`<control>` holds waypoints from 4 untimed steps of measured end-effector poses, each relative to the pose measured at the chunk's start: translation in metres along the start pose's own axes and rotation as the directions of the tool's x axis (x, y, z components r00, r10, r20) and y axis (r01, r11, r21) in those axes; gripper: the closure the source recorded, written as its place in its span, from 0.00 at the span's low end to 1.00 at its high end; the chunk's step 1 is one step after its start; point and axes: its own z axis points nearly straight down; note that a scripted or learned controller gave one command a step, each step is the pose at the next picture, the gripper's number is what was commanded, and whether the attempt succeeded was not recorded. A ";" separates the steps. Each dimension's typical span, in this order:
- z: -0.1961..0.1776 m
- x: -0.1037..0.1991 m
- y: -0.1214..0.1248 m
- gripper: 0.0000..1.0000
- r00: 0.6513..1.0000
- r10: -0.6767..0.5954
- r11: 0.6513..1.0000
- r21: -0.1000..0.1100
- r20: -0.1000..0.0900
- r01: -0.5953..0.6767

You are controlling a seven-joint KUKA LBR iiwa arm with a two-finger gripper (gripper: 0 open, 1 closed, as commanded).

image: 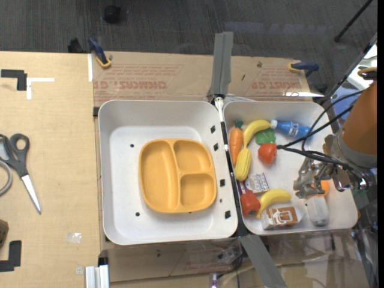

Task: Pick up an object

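Observation:
My gripper [307,185] hangs low over the right side of the right bin [292,156], reaching in from the right. Just beside it on the right lies a small orange object [324,186], partly hidden by the wrist. A clear bottle [318,210] lies just below the gripper. To its left lie a yellow banana [273,197] and a brown carton [282,217]. I see nothing clearly held.
The right bin also holds a carrot [236,143], a corn cob [243,163], a second banana [255,130], a red tomato [267,153], a blue bottle [292,128] and a small packet [257,182]. A yellow divided plate [177,175] sits in the left bin [119,161]. Scissors [23,168] lie far left.

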 end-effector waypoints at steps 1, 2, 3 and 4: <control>0.000 0.000 0.000 0.00 1.000 0.000 1.000 0.000 0.000 0.000; 0.062 -0.025 -0.046 0.00 1.000 0.011 1.000 0.000 0.002 -0.011; 0.060 -0.047 -0.049 0.00 0.998 0.059 0.998 0.000 0.005 -0.059; 0.059 -0.045 -0.058 0.00 0.999 0.054 0.999 0.001 0.005 -0.054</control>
